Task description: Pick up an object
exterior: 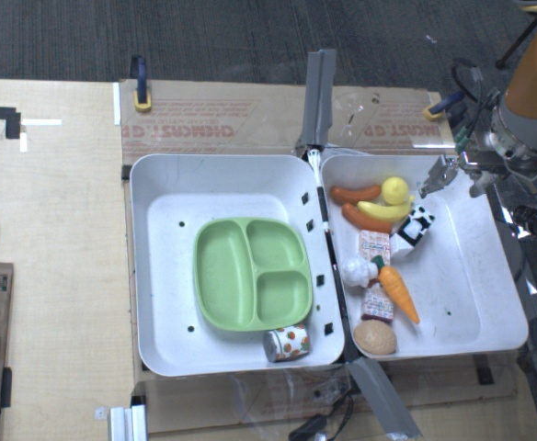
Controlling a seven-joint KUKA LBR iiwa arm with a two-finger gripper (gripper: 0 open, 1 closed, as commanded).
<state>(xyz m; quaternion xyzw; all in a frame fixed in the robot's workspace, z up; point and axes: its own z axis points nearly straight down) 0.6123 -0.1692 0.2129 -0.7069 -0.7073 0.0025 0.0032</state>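
The arm comes in at about 2 o'clock, and its hand [443, 175] hangs over the upper right corner of the right bin [475, 283]; I cannot tell if it is wide or narrow, and nothing is seen held in it. The things to pick lie in this bin, all along its left side, from 11 o'clock down to 7 o'clock. At the top are a red sausage [355, 193], a yellow ball [395, 190] and a banana [383, 212], which touch each other, with a black and white piece [417, 225] just beside them. Lower lie a small printed packet [374, 244], a carrot [399, 293] and, near the bottom rim, a round beige bun [375, 338]. They look like toy food, so I judge them light, stiff and rather smooth. The carrot seems the best choice: it lies a little apart on its right side, and it is long and thin, so the hold should go across its middle. The ball may slip or roll away. The left bin [158, 246] carries a green divided tray [253, 273] and a small printed cup [288, 343] on its side.
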